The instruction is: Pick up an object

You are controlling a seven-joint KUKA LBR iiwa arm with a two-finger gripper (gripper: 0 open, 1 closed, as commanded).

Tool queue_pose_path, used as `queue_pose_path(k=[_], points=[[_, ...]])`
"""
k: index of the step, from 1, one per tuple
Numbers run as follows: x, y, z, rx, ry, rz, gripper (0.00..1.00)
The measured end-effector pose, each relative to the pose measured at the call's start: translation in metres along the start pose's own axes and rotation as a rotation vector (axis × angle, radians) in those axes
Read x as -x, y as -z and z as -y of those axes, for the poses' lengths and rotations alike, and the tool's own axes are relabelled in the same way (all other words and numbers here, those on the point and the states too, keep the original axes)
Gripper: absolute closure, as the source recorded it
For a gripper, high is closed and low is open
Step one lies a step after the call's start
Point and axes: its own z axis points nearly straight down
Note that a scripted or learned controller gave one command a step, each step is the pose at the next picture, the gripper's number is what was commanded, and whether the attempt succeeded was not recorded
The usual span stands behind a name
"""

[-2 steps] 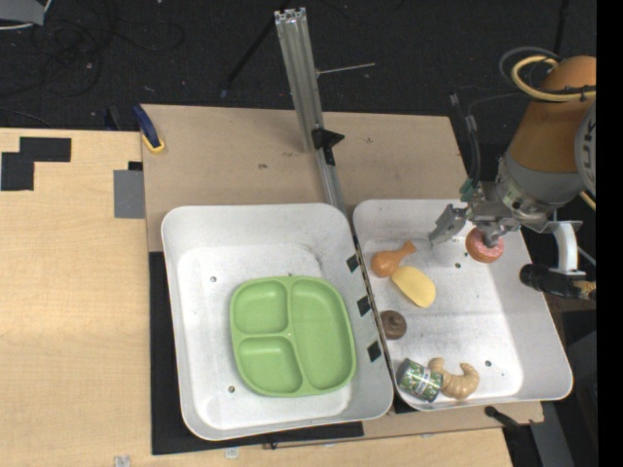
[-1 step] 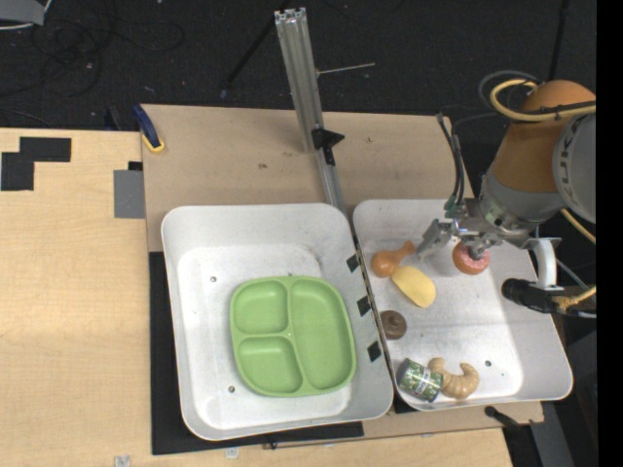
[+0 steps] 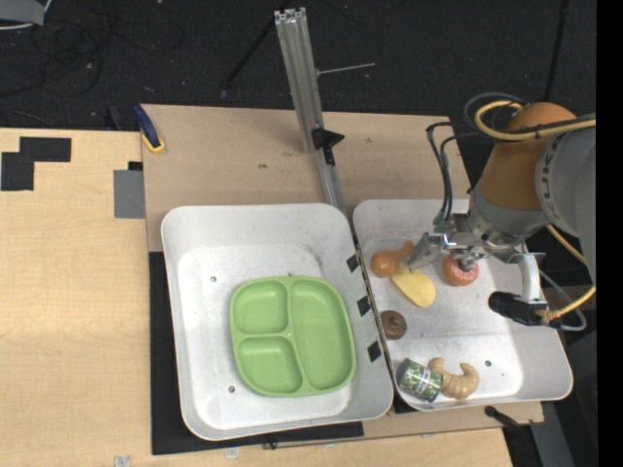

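Note:
The right bin [image 3: 526, 358] holds several small items. An orange piece [image 3: 386, 262] and a yellow piece [image 3: 416, 287] lie at its left. A pink ring-shaped piece [image 3: 460, 272] lies in the middle. Below are a brown donut [image 3: 392, 323], a green can [image 3: 421, 380] and a tan croissant [image 3: 459, 378]. My gripper [image 3: 445, 254] hangs low over the bin's upper middle, between the orange piece and the pink ring. It is open, with one finger [image 3: 421, 254] slanting toward the yellow piece and nothing held between the fingers.
The left bin [image 3: 195, 251] carries a green divided plate [image 3: 291, 336]. A metal post [image 3: 304, 86] rises behind the bins. The grey arm with its orange band [image 3: 516, 163] and cables crowd the right bin's far right side.

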Motion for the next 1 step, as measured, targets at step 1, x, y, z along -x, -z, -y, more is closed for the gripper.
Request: queue_pose_path(k=[1], points=[[0.0009,0.0128,-0.0006,0.003,-0.002,0.001,1.00]])
